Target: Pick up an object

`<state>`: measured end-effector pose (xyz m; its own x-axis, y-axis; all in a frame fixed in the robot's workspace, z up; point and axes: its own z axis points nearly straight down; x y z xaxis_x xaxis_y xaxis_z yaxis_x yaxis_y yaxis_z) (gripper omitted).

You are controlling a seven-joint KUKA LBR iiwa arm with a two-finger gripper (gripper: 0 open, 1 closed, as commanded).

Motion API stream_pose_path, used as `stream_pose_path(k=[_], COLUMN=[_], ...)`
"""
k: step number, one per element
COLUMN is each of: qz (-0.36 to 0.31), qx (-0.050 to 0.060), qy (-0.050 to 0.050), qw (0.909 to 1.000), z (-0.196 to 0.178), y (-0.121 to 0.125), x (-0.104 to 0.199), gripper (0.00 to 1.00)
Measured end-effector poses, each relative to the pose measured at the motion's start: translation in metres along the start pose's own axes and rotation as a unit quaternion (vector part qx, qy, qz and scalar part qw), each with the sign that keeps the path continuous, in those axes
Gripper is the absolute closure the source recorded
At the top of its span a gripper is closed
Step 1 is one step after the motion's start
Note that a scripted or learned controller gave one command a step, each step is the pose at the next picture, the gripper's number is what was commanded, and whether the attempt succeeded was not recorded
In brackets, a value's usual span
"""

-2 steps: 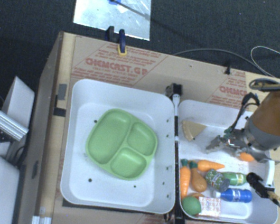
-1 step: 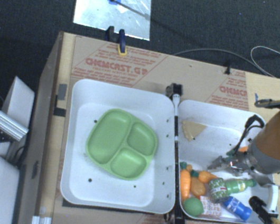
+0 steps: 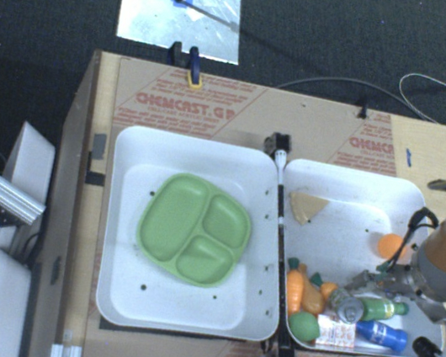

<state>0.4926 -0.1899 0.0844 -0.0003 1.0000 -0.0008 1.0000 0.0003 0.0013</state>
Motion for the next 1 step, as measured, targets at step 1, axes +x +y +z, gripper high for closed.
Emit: stream_pose_path(k=[1], qz=[-0.001], qx=[-0.001], qy=[0.000], qw=[1.0000], z=[-0.0105], y=[0.0011], x=[0.0002], gripper=[1.00])
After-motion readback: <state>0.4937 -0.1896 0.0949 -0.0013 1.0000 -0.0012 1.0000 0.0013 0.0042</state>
